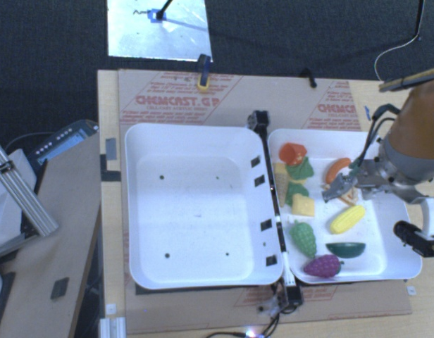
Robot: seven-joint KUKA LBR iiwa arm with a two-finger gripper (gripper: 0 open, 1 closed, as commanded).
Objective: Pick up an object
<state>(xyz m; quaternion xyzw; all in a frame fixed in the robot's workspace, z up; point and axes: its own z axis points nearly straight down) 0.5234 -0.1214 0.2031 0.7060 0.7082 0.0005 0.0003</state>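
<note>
Nearest of all, at the front of the right bin [397, 263], lies a purple bunch of grapes [322, 265], and just behind it to the right a dark green slice [346, 248]. Left of that slice sits a bumpy green vegetable [304, 238] close to the divider between the bins. A little farther back rests a yellow corn cob [347, 218], tilted, with a pale yellow block [303, 205] to its left. Beyond the block lies a green leafy piece [296, 189], and beyond that a red-orange tomato [292, 152] with another green piece [301, 168] touching its near side. An orange carrot-like piece [337, 169] lies toward the back of the bin, to the right of the tomato.

The gripper [338, 190] hangs low over the middle of this bin, between the orange piece and the corn cob, its grey fingers pointing left; whether they are apart or together I cannot tell, and nothing is seen clamped between them. The arm [418, 136] comes in from the right.

The left bin [143, 189] stands beside it on the desk [175, 94], touching along the black-clipped divider. Farther back, a yellow clamp [203, 83] sits on the desk's rear edge.
</note>
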